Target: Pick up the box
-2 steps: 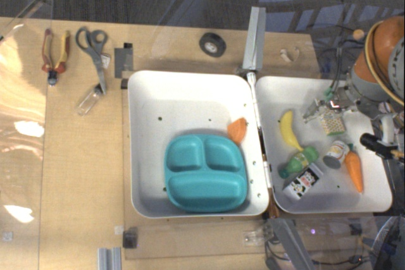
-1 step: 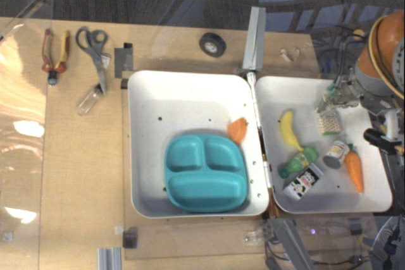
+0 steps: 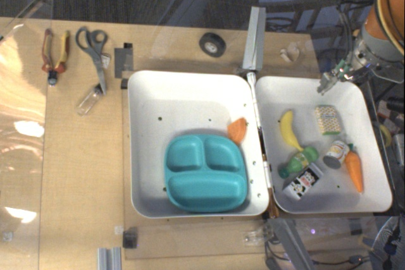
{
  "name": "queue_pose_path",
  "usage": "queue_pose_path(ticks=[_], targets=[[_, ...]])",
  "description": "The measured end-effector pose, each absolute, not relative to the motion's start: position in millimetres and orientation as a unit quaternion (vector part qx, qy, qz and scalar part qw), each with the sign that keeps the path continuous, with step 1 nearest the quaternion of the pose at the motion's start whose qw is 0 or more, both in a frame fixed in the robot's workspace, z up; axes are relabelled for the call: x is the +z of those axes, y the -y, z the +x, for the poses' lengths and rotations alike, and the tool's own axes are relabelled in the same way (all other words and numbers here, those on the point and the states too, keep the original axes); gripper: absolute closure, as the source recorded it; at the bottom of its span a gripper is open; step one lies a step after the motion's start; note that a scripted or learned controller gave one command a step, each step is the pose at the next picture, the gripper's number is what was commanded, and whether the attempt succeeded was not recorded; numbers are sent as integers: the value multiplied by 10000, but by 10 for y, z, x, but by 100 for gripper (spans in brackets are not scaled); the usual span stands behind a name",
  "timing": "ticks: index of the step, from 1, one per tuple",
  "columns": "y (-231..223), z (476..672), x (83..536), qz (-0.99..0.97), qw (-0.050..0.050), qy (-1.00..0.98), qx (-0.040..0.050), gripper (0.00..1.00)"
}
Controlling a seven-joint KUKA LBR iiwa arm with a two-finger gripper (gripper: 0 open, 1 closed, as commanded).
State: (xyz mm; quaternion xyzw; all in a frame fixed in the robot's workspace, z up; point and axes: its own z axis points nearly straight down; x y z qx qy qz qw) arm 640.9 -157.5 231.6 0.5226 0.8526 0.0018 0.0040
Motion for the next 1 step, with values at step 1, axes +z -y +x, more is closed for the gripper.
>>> queue_pose_path(ticks=[1], targets=[[1576,6407,2311,5227,36,-8525,16,0]])
